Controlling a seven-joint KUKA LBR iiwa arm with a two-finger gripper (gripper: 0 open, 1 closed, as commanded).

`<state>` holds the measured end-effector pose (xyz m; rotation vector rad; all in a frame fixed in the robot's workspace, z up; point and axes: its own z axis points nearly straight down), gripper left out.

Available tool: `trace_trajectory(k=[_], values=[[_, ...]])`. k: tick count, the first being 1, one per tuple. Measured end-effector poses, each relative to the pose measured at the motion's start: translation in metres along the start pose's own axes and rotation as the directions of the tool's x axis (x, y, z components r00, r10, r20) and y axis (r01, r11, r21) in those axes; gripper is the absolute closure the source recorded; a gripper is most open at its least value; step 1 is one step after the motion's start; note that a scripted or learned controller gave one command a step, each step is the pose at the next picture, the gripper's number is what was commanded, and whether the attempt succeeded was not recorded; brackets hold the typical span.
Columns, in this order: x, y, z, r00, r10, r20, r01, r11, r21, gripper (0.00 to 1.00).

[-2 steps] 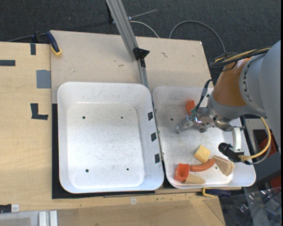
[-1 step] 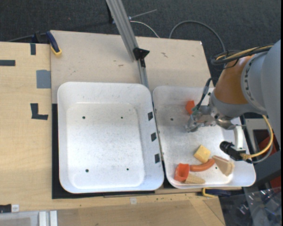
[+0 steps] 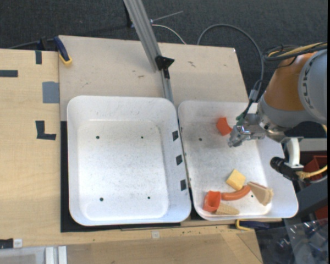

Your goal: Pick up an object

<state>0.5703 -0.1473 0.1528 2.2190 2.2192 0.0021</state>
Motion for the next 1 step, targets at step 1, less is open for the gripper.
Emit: trace_trajectory(k=[1], values=[[0.0007,-0.0035,-0.0435,1.0,-0.001,0.0,0.001,1.0,0.0,1.0]])
